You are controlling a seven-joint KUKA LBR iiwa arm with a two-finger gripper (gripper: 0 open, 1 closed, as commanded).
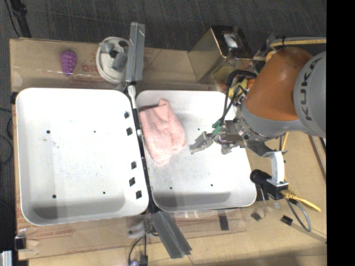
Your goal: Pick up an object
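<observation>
While the pink cloth [162, 131] lies at the right bin's [199, 195] left side, gripper [198, 143] just beside it, finger state impossible to tell.

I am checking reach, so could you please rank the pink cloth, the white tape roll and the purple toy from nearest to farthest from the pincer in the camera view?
From the pincer:
1. Pink cloth, just to its left in the right bin.
2. White tape roll, on the bench above the bins.
3. Purple toy, farther left on the bench.
</observation>
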